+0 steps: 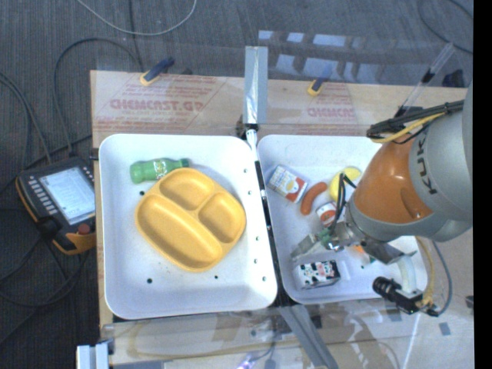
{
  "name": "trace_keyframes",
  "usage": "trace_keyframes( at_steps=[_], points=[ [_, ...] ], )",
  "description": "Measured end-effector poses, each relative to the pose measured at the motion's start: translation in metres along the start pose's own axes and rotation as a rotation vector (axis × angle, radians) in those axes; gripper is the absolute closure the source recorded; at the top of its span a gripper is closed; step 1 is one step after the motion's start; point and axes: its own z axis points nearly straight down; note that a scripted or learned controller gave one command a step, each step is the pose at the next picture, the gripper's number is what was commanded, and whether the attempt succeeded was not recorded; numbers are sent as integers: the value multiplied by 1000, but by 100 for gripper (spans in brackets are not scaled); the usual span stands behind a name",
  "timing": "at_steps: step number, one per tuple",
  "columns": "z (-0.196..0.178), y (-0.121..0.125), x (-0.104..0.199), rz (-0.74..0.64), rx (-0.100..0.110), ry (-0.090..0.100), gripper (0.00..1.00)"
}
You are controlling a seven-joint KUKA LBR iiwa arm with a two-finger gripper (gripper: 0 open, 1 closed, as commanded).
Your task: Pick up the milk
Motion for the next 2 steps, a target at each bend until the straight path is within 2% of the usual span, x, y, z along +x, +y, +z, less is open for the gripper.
trace_keyframes(
  at_steps=[1, 2],
  points=[
    [0, 0, 1, -75, -1, 1, 0],
    [2, 68, -31, 37, 4, 6, 0]
  ],
)
